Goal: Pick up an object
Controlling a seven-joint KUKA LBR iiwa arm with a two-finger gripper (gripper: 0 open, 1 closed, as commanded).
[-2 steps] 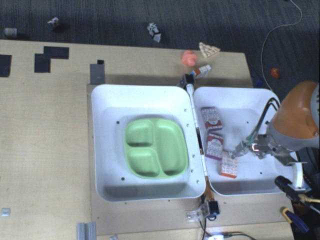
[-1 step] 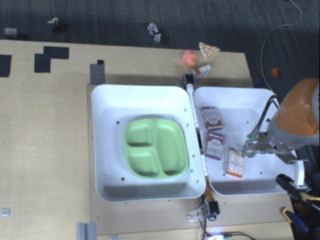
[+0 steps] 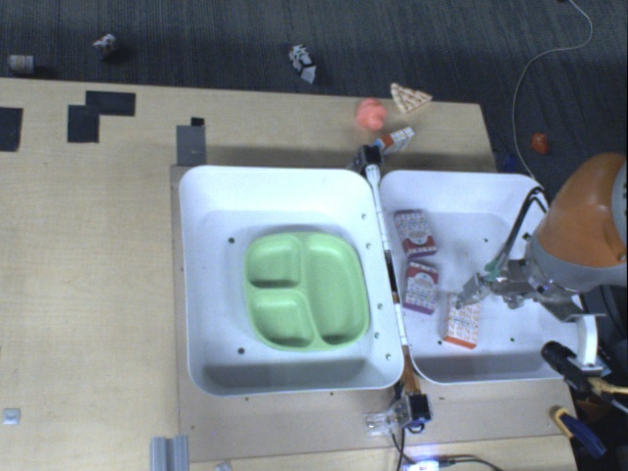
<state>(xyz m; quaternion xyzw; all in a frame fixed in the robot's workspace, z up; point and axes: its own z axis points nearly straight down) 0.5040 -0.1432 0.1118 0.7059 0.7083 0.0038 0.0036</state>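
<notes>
At right of centre, the gripper (image 3: 474, 290) is seen low in the right bin (image 3: 491, 189), just above an orange-edged packet (image 3: 461, 327). Whether its fingers are spread cannot be told. Two more packets (image 3: 417, 258) lie left of it; a green tray (image 3: 302, 289) sits in the left bin (image 3: 211, 263).

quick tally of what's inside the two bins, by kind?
Green divided plate: 1, in the left bin.
Small printed packets: 3, in the right bin, one at the top, one in the middle, one lower right, just below the gripper.
Total: 4
</notes>
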